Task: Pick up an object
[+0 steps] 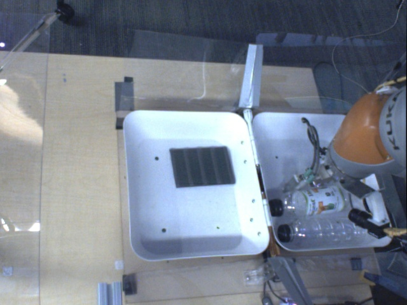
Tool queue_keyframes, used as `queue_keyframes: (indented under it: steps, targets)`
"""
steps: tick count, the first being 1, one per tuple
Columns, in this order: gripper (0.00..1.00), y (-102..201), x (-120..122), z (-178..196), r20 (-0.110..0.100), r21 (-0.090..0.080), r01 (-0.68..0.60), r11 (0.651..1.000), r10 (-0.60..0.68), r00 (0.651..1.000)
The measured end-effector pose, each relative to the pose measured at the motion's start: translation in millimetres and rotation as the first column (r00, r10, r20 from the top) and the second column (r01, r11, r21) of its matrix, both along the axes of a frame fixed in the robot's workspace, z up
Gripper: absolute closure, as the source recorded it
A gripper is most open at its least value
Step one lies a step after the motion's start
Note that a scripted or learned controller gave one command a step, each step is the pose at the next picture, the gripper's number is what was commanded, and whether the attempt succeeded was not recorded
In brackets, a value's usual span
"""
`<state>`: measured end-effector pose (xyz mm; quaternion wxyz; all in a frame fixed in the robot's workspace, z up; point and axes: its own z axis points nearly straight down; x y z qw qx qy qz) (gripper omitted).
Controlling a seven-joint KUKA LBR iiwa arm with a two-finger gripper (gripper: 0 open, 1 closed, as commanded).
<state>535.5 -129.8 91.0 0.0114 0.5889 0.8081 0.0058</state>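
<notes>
The clear bottle [311,203] lies under the gripper [327,176], whose grip I cannot tell; it probably suits a centred squeeze across the body.

clear bottle [310,203] | black cap, lying flat | right bin; second clear bottle [324,230] | flat, just in front

**What the overhead view hides or cuts off**

The arm [372,135], entering at three o'clock, is cut off by the right edge. Its orange band and wrist cover the right bin's [280,138] far corner at three o'clock. The gripper [318,170] sits low among cables; its finger positions are unreadable. Two clear bottles [311,205] at five o'clock blur into the white floor, their labels too small to read.
</notes>
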Motion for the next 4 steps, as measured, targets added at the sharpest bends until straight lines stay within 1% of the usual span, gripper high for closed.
queue_keyframes:
  steps: [1, 2, 3, 4]
  targets:
    - [0.0, -22.5, -23.4, -0.8, -0.005, 0.004, 0.103, 0.995, -0.103, 0.995]
    - [1.0, -22.1, -18.7, 12.9, 0.009, 0.002, 0.101, 0.995, -0.102, 0.995]
    - [1.0, -3.9, -17.3, 89.0, -0.017, 0.005, 0.338, 0.941, -0.338, 0.941]
    - [1.0, -13.7, 49.9, 127.1, -0.018, 0.004, 0.196, 0.981, -0.196, 0.98]
